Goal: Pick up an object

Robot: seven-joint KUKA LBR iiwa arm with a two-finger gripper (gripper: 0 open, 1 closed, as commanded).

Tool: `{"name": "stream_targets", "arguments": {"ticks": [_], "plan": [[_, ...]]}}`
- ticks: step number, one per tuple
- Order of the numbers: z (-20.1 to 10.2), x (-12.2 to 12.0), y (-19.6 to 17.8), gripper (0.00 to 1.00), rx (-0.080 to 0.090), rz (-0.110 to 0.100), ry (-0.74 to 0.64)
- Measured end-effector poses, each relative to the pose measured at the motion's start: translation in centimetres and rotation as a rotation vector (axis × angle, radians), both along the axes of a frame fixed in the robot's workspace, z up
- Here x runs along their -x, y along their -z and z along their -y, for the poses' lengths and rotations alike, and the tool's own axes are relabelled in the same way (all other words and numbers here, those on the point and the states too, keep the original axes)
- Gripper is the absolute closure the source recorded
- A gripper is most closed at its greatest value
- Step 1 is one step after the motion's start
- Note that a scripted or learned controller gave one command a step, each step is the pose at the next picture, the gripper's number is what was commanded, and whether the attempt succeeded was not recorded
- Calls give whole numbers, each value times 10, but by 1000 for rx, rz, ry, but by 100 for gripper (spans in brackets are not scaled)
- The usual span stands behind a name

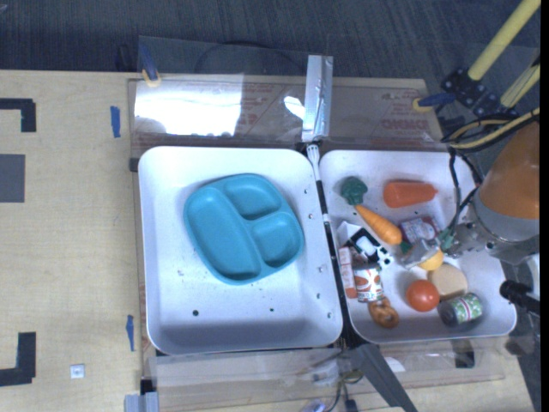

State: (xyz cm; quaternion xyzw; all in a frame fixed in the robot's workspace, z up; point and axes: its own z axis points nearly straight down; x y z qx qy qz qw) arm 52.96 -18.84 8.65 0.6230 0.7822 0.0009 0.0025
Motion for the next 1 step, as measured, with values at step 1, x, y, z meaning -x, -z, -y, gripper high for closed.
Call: {"name": "stream_targets", "arguments": {"ticks": [1], "plan": [[1, -2, -12, 100, 3, 8, 2]]}}
